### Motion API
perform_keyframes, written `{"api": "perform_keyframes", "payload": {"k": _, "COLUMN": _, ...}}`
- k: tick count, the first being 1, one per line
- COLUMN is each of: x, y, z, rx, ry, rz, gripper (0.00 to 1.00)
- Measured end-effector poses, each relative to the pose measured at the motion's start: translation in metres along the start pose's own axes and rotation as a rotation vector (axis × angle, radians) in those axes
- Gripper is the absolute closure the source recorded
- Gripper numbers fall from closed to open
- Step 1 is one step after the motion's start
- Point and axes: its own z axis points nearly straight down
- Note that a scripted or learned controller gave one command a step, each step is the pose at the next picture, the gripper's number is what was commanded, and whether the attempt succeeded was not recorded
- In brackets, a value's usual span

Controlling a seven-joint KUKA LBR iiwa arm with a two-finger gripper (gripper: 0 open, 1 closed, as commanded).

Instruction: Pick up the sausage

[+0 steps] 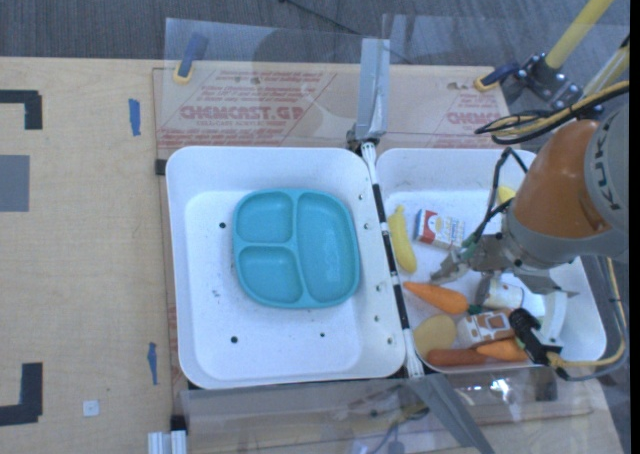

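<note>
The sausage (458, 358), long and reddish-brown, lies along the front wall of the right bin (585, 327). My gripper (464, 280) hangs over the middle of that bin, a little behind the sausage and above the large carrot (437, 296). Its fingers stand open with nothing between them. The arm's grey and orange wrist (560, 197) comes in from the right and hides part of the bin behind it.
Also in the right bin are a banana (402, 240), a small milk carton (439, 228), a pale round potato (435, 332), a small carton (487, 324) and a second carrot (502, 349) right beside the sausage. The left bin (200, 242) holds a teal divided plate (297, 247).
</note>
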Motion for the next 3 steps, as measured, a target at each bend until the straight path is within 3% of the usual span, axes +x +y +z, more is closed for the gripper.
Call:
{"api": "perform_keyframes", "payload": {"k": 1, "x": -0.006, "y": 0.079, "z": 0.002, "rx": 0.005, "ry": -0.001, "rz": 0.095, "gripper": 0.0}}
{"api": "perform_keyframes", "payload": {"k": 2, "x": -0.057, "y": 0.146, "z": 0.003, "rx": 0.025, "ry": 0.013, "rz": 0.238, "gripper": 0.0}}
{"api": "perform_keyframes", "payload": {"k": 3, "x": 0.011, "y": 0.144, "z": 0.004, "rx": 0.022, "ry": -0.008, "rz": 0.519, "gripper": 0.0}}
